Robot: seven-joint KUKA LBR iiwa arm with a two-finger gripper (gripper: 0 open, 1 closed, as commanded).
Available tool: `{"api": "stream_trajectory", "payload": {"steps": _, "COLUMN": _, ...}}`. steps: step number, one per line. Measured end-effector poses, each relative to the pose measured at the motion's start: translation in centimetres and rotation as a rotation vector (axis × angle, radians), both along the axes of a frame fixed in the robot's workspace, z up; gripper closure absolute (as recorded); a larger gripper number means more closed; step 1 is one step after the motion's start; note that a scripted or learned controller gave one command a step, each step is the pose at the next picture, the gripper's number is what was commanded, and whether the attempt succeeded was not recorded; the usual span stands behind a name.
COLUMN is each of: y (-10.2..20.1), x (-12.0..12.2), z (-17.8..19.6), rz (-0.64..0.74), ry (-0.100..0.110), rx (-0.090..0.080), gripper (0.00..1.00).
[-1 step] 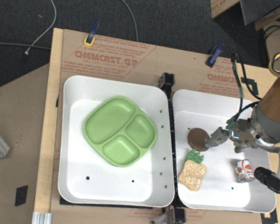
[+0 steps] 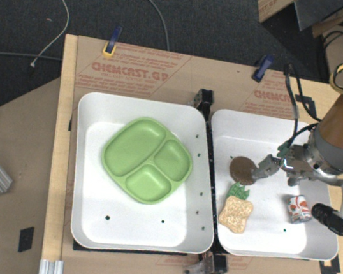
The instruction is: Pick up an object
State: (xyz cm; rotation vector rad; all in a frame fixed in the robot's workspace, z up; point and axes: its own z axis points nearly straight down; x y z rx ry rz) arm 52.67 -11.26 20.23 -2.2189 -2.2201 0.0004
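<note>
In the right bin (image 2: pixel 258 240), a brown round disc (image 2: pixel 240 168) lies near the left wall. Just below it sits a tan, pineapple-shaped toy (image 2: pixel 235 213) with a green top (image 2: pixel 238 191). A small red and white object (image 2: pixel 299 209) rests further right. My gripper (image 2: pixel 263 170) hangs low over the right bin, its tip right at the brown disc's right edge. Nothing shows held in it.
The left bin (image 2: pixel 83 203) holds a green divided plate (image 2: pixel 147 159), tilted diagonally in its middle. Black clamps sit on the ridge between the bins at the far end (image 2: pixel 204 99) and the near end (image 2: pixel 214 264). Cables run down to the wrist (image 2: pixel 294 94).
</note>
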Motion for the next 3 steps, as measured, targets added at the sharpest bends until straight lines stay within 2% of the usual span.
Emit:
{"api": "stream_trajectory", "payload": {"steps": 1, "y": -0.6, "x": -0.9, "z": -5.1, "rz": -0.002, "ry": 0.004, "rx": 0.001, "gripper": 0.0}}
{"api": "stream_trajectory", "payload": {"steps": 2, "y": 0.3, "x": -1.2, "z": -9.7, "rz": 0.0, "ry": 0.006, "rx": 0.002, "gripper": 0.0}}
{"api": "stream_trajectory", "payload": {"steps": 3, "y": 0.3, "x": -0.9, "z": -11.3, "rz": -0.002, "ry": -0.008, "rx": 0.0, "gripper": 0.0}}
